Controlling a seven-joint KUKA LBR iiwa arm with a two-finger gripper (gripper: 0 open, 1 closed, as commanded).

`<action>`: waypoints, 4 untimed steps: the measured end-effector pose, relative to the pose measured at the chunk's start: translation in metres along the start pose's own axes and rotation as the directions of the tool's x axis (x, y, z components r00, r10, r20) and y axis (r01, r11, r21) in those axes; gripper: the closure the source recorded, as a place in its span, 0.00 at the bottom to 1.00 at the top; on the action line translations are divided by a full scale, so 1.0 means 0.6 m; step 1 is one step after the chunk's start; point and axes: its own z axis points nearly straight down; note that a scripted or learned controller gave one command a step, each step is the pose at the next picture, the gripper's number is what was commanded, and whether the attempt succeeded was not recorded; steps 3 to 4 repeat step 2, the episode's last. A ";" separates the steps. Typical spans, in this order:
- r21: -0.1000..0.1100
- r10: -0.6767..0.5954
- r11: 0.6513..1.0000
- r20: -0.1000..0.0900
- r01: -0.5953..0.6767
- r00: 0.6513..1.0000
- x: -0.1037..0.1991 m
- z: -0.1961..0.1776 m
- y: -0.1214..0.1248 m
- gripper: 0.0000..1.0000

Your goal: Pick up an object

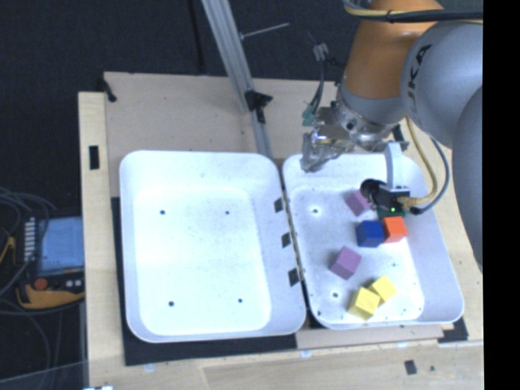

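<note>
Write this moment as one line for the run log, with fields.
tool: over right bin far-left corner | held: nothing seen | right bin: six blocks | left bin: no blocks | pick: not yet done

A blue box (62, 244) and cables (16, 210) lie left of the bench (187, 112).

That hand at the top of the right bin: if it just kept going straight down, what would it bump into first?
Probably bare bin floor. The hand points down at the right bin's far left corner, apart from the purple block, though depth is hard to judge.
</note>
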 end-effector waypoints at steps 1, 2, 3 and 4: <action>0.004 0.000 1.000 0.000 0.000 1.000 0.097 0.020 -0.012 1.00; 0.001 0.000 1.000 0.000 0.000 1.000 0.179 0.016 -0.012 1.00; 0.001 0.000 1.000 0.000 0.000 1.000 0.179 0.016 -0.012 1.00; 0.001 0.000 1.000 0.000 0.000 1.000 0.179 0.016 -0.012 1.00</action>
